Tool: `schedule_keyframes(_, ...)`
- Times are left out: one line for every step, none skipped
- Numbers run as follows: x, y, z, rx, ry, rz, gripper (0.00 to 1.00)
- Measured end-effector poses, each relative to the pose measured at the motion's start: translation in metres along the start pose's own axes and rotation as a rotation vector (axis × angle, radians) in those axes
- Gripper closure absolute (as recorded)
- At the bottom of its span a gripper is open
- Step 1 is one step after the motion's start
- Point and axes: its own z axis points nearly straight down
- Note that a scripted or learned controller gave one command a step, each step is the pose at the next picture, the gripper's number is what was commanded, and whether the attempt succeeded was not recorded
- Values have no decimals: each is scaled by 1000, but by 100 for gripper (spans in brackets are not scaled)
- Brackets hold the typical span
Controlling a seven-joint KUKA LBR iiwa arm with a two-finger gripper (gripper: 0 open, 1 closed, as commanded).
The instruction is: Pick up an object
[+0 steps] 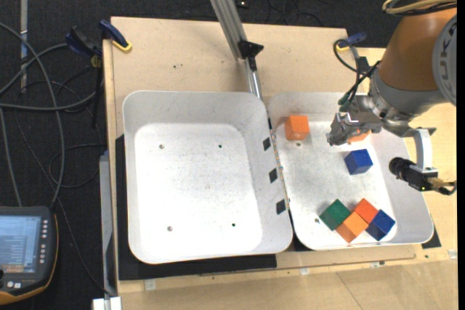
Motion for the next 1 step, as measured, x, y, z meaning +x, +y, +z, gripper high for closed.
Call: schedule_keyframes(0,0,9,7,0,1,100)
